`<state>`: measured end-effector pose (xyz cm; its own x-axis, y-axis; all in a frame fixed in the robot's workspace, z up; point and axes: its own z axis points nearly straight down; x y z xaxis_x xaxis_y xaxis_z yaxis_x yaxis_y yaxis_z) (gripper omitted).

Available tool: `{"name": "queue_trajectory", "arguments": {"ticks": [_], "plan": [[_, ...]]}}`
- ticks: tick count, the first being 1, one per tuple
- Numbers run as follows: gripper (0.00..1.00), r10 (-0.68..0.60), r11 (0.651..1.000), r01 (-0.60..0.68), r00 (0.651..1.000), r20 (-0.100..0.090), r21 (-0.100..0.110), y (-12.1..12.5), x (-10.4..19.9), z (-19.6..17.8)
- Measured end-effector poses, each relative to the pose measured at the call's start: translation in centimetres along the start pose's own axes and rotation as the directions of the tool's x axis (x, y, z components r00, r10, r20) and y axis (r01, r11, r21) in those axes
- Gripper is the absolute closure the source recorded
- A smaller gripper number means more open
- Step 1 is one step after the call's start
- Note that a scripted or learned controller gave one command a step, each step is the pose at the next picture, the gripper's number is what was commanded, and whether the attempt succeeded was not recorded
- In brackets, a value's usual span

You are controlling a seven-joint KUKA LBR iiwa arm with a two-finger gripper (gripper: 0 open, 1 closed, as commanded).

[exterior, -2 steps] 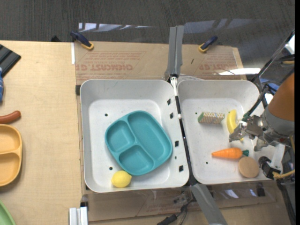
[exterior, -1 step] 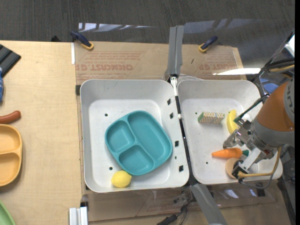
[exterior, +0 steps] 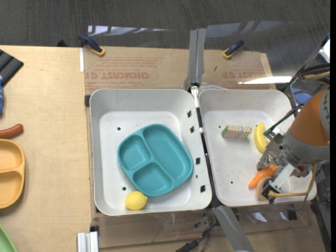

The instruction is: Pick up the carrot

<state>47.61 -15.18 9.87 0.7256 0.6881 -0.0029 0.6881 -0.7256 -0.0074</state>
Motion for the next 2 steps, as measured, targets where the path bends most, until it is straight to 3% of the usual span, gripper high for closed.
{"name": "queue_trajectory", "arguments": {"ticks": [1, 2], "plan": [[1.0, -0.4, 0.917, 0.4, 0.917, 0.0, -0.004, -4.2, 4.1, -0.5], [1.0, -0.694, 0.72, 0.694, 0.72, 0.004, -0.006, -7.2, 13.3, -9.2]]}}
